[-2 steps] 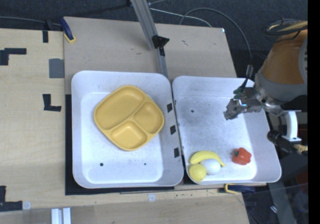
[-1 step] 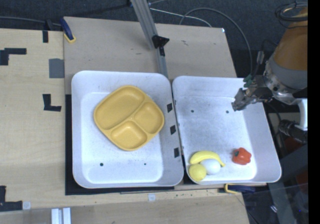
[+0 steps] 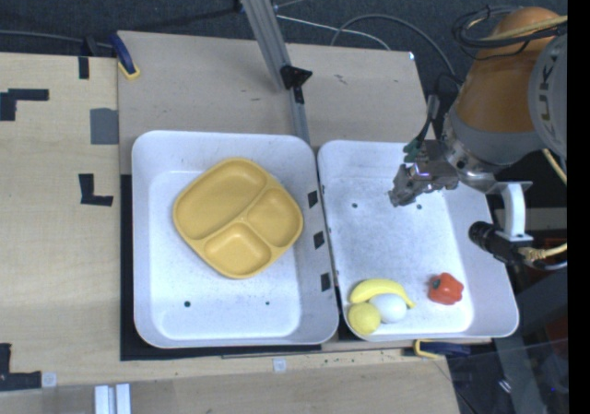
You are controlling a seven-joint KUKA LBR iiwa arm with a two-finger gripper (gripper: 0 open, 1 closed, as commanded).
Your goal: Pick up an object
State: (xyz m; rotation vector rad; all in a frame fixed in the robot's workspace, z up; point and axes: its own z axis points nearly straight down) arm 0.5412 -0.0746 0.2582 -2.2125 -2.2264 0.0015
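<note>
In the right bin (image 3: 387,237), near its front edge, lie a yellow banana (image 3: 380,289), a yellow round fruit (image 3: 364,317), a white egg-like ball (image 3: 393,309) and a red pepper-like toy (image 3: 445,289). My gripper (image 3: 406,193) hangs over the back part of that bin, well behind these objects, with nothing visibly between its fingers. A yellow divided plate (image 3: 238,217) rests in the left bin (image 3: 161,218).
A grey metal pole (image 3: 267,25) slants down from the top to the back edge between the bins. The arm's orange and grey body (image 3: 507,99) rises at the right. A black cable loops behind the bins.
</note>
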